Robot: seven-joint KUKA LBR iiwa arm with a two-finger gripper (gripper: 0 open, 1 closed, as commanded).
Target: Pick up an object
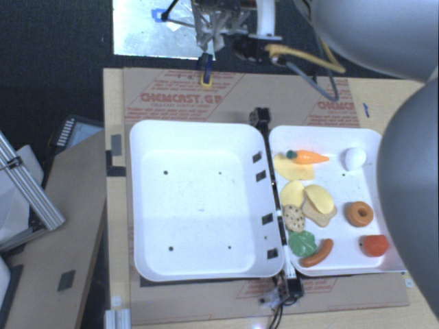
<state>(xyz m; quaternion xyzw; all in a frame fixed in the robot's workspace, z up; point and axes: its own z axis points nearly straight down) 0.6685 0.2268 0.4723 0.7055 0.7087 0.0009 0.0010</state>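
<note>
Claw point(208, 46) sits high at the far edge of the bench, past both bins; fingers look drawn together to a point w/ nothing between them, so clenched on air, not carrying anything.

Pickable stuff is all in the right bin point(370, 142), well apart from the claw, nearer the camera and off to its right: carrot point(309, 157), white ball point(354, 158), donut point(359, 214), tomato point(374, 245), sausage point(317, 253), green piece point(301, 241), cookie point(294, 217), plus yellow and tan food pieces point(310, 199) touching each other.

Risks, imo:
- cluster by the divider is tight, so claw may pinch two items or push one into its neighbour
- cookie, green piece and sausage lie just beside the bin wall; a finger could catch the rim
- ball and tomato are round and prob roll off a closing grip
- flat yellow pieces sit low, so fingers may scrape the floor and slip over them
- fingers need to open before descent, else it just pokes

Left bin point(199, 204), nearer and slightly left of the claw, has a smooth white floor w/ few dark dots. Bins rest on a cardboard sheet point(185, 94) w/ red print, on a tan bench. Dark floor behind; a shiny panel point(147, 19) lies right by the claw.
</note>
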